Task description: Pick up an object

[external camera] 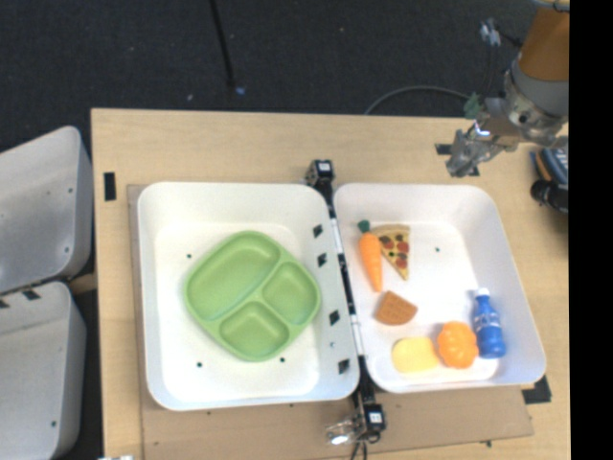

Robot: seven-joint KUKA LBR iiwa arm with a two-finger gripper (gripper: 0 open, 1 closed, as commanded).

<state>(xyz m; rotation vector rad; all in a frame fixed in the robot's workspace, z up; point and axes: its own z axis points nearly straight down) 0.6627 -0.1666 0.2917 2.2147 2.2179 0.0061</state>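
While the arm [541, 51] hangs over the bench at two o'clock, its gripper [469, 151] sits just past the top edge of the right bin [436, 199] — I cannot tell how it is set. It holds nothing. The right bin has six toys in it: a carrot [371, 261] and a pizza slice [395, 249] side by side at eleven o'clock, a brown piece [395, 309] near the middle, and a yellow piece [414, 355], an orange fruit [457, 344] and a blue bottle [488, 325] in a row near five o'clock. The left bin [158, 257] holds a green tray [252, 295] with three parts — it lies flat in the middle.
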